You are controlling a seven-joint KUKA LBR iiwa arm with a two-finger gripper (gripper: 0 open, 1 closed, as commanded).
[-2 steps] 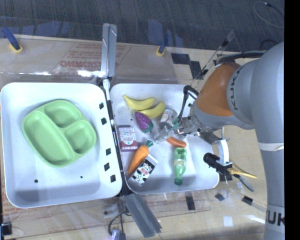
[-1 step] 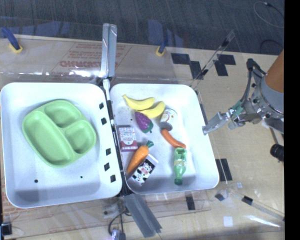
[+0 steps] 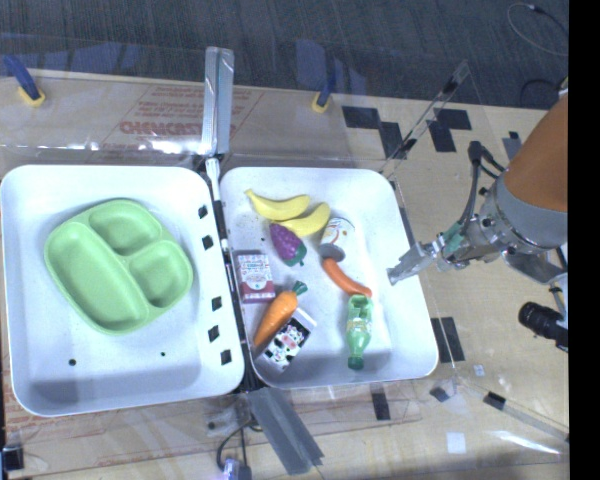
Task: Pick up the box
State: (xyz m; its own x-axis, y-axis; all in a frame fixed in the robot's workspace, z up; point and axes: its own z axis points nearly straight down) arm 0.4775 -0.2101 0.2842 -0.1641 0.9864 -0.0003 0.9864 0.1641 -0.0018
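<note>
A small dark red box (image 3: 253,274) lies flat near the left wall of the right bin (image 3: 412,320). A second small box with a black and white cow pattern (image 3: 290,342) lies near that bin's front edge, under the tip of a carrot (image 3: 278,312). My gripper (image 3: 408,265) hangs over the bin's right rim, well to the right of both boxes and touching neither. Nothing shows in its grasp. The grey arm with its orange band (image 3: 540,163) comes in from the right.
The right bin also holds two bananas (image 3: 290,210), a purple eggplant (image 3: 288,243), an orange sausage-like piece (image 3: 346,277), a green bottle (image 3: 357,331) and a small white item (image 3: 338,231). A green divided plate (image 3: 118,264) sits in the left bin (image 3: 40,368).
</note>
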